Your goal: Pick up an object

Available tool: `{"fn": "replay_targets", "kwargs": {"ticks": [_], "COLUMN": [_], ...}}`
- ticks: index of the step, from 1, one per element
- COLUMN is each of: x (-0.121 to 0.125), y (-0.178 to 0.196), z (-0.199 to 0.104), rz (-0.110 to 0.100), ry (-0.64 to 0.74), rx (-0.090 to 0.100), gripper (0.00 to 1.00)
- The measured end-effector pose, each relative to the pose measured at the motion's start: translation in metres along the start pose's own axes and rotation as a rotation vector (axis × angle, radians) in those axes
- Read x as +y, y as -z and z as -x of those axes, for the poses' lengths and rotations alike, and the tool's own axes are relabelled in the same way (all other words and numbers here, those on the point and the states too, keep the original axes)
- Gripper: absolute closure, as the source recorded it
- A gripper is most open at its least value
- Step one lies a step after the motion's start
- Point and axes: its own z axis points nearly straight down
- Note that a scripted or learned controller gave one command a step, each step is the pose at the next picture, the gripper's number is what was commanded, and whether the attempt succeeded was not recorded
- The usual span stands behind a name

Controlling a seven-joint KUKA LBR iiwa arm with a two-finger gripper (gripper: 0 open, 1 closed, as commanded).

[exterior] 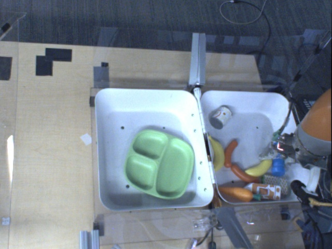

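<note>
Arm (317, 126) enters at right bin's (249, 105) right rim. Gripper state: cannot tell. Nearest candidates lie just left of the wrist: blue piece (278, 166), yellow banana (258, 168), its long axis running left and slightly down. Green tray (160, 163) in left bin, well apart.

left bin (106, 139): white, with small dark dots
divided plate (159, 163): plain light green
right bin (249, 108): white
cup (220, 116): grey
banana (258, 167): yellow
sausages (230, 152): orange-red
carrot (234, 193): orange
small block (278, 166): blue
desk (46, 154): pale wood, black squares
floor (129, 9): dark blue-grey weave
arm (319, 123): orange band on grey
</note>
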Motion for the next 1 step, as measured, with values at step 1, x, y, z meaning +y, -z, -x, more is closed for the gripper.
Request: {"fn": "replay_targets", "kwargs": {"ticks": [1], "x": [-0.0122], "y": [0.1282], "z": [-0.03], "rz": [-0.013], "ry": [-0.037], "rx": [-0.005], "gripper": [1.0]}}
